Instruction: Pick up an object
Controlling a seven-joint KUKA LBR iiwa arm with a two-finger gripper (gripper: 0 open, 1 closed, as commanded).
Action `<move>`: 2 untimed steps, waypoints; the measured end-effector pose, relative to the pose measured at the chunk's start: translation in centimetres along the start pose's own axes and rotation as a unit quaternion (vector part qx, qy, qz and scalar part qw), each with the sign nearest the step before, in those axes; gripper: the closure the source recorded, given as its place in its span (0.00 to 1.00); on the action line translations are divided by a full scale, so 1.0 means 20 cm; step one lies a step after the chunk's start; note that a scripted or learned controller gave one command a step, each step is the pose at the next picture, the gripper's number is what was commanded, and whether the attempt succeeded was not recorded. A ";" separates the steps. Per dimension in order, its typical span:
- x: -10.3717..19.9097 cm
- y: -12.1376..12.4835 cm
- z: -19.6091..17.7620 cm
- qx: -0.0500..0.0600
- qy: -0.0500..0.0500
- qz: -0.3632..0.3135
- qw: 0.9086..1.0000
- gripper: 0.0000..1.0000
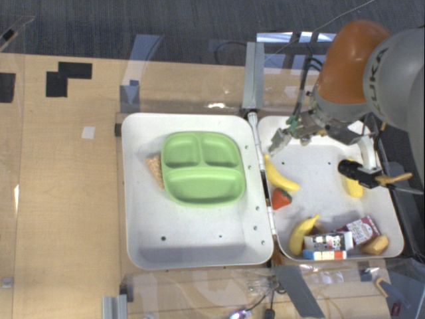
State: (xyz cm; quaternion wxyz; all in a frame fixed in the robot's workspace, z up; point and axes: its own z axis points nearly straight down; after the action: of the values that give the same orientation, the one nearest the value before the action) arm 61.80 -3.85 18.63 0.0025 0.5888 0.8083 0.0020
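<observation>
**Bench check: gripper over far left corner of right bin, grip state undetermined**

Near edge of the right bin (pixel 319 175): a small box (pixel 325 246) with white, red and blue print lies flat along the near wall. The near banana (pixel 303 230) rests against the box's left end, curving up and away from it. A maroon packet (pixel 362 230) sits just beside the box on its right, and a tan lump (pixel 377 246) lies in the near right corner, touching the packet.

Middle of the right bin: a red fruit (pixel 281 199) lies close to the left wall. Just beyond it, the far banana (pixel 279 177) runs slantwise along that wall. A yellow piece (pixel 354 189) lies toward the right side, partly hidden.

The left bin (pixel 192 241) holds a green plate (pixel 202 167) with three compartments, set toward the far half. A cracker (pixel 155 170) sticks out from under the plate's left edge.

Far end: the gripper (pixel 282 137) hangs over the far left corner of the right bin, just beyond the far banana's far tip. Whether it is wide or narrow cannot be told from this view. The things to be picked lie in the bins, and the far banana is the closest to the gripper. The arm (pixel 398 78) reaches in from the right, its orange band uppermost, above the wooden bench (pixel 60 198).
</observation>
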 end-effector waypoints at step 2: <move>-0.15 -0.38 0.47 -0.005 -0.002 0.027 1.000 0.00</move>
State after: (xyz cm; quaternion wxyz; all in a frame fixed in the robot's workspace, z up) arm 55.56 -9.04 9.17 0.0073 0.6102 0.7922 0.0050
